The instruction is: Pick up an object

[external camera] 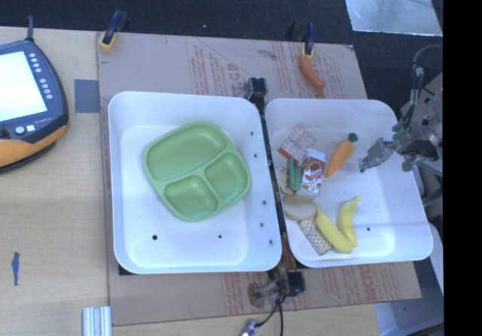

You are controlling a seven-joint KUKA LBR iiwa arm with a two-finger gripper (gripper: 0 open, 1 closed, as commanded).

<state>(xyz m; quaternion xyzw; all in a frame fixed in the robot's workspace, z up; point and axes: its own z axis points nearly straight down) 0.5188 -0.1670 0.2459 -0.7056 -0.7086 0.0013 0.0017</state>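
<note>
The right bin holds the objects. An orange carrot with a green top lies near its middle. Two yellow bananas lie toward the front. Beside the left wall are snack packets, a small green item, a beige rounded piece and a wafer-like bar. My gripper hangs over the bin's right side, just right of the carrot, open with nothing between its fingers.
The left bin carries a green divided plate. An orange sausage-shaped toy lies on the cardboard behind the right bin. A tablet controller rests at the far left of the bench.
</note>
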